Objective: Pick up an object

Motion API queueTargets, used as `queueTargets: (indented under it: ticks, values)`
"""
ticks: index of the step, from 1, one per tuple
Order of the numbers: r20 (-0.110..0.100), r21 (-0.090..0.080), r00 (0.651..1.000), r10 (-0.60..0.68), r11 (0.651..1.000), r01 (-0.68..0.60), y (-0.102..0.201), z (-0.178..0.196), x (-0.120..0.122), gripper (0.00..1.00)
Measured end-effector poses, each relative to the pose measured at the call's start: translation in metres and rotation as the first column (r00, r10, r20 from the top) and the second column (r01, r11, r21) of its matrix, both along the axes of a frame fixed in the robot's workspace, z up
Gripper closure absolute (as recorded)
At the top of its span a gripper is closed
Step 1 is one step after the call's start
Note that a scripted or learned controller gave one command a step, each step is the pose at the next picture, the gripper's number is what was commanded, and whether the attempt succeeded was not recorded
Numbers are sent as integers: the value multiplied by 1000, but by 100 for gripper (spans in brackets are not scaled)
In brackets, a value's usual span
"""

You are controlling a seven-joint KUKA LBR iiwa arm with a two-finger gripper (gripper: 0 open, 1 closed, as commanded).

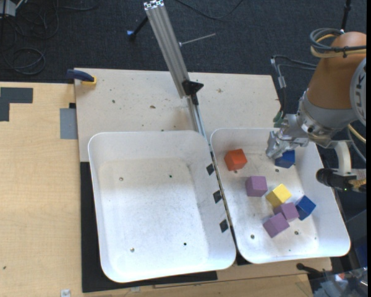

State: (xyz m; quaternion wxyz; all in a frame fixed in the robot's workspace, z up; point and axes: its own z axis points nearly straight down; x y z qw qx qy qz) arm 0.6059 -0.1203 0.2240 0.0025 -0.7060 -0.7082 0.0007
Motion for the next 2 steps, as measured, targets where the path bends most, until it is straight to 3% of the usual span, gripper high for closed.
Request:
queueTargets:
  ticks: [2]
  values:
    - [0,1,1000,1,1000,-1,100,6,-10,100]
